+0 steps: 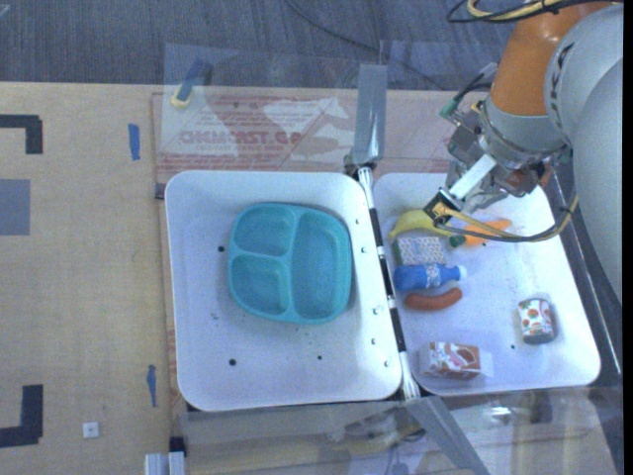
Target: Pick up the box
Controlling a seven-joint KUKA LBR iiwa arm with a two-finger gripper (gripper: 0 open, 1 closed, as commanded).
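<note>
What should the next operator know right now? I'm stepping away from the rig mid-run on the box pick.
Gripper: low over the right bin's far left part, above the banana; nothing seen between its fingers.
Box: lying near the right bin's front edge, untouched, apart from the gripper.
Done: nothing yet.
Left: move toward the front edge, descend over the box, grasp, lift.

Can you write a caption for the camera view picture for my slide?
Robot end effector hovers over toys in the right bin, far from the box.
</note>
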